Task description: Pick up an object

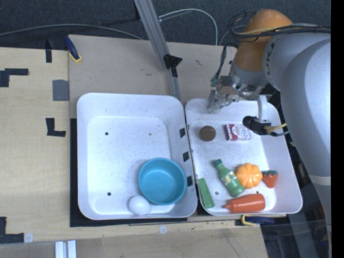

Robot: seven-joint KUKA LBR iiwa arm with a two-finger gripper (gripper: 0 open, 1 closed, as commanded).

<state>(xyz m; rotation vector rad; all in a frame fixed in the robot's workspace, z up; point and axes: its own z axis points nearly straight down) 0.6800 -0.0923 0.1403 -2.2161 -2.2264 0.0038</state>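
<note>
White bins, two: left bin [91, 144] with one blue bowl [162, 180] and one white ball [139, 204] at lower centre; right bin [279, 160] with one brown disc [208, 133], one red-and-white packet [237, 132], one green bottle [229, 178], one orange pumpkin [249, 175], one green stick [205, 193], one red carrot-like piece [245, 202], one small red piece [270, 178]. Gripper [215, 105] at right bin's upper edge, nothing between; spread or pressed, cannot tell.
</note>
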